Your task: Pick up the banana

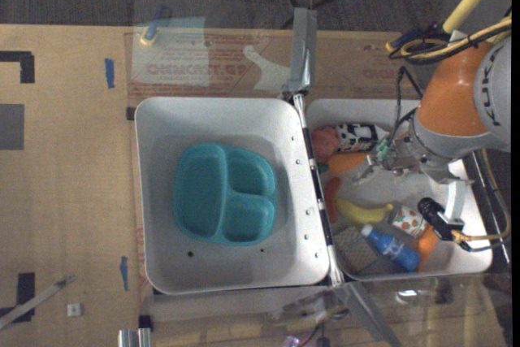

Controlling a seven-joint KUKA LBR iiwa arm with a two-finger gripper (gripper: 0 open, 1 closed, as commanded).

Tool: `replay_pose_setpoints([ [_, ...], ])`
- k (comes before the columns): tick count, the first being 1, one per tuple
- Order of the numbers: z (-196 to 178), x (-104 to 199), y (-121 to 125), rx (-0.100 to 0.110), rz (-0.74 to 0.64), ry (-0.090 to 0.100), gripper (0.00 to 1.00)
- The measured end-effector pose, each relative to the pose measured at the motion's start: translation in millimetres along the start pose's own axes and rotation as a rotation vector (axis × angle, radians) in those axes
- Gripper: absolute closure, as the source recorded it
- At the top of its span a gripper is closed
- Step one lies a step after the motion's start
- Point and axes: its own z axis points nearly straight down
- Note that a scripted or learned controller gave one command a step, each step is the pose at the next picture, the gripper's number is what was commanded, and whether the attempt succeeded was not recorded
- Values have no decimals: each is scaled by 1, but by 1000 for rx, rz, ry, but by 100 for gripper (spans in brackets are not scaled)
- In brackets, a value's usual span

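The yellow banana (365, 213) lies in the right bin (481, 260), near the bin's middle, its length running left to right. The grey arm with its orange band (453, 97) reaches in from the right. Its gripper (383, 159) hangs over the upper middle of that bin, a short way beyond the banana in the view and slightly to its right. Nothing yellow shows at the gripper.
Around the banana lie a blue bottle (392, 248), an orange piece (427, 243), a carrot-like orange item (348, 162), a black-and-white spotted item (356, 134) and a reddish fruit (324, 140). The left bin (154, 175) holds a teal divided plate (224, 193). Cables (422, 41) trail at the upper right.
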Motion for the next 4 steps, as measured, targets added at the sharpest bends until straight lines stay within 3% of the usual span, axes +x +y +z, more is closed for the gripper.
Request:
replay_pose_setpoints([
  [1, 22, 26, -42, -12, -27, -4, 0],
  [2, -73, 49, -1, -2, -200, -1, 0],
  [3, 22, 16, -5, -7, -90, -1, 0],
  [4, 11, 12, -4, -13, -82, -2, 100],
])
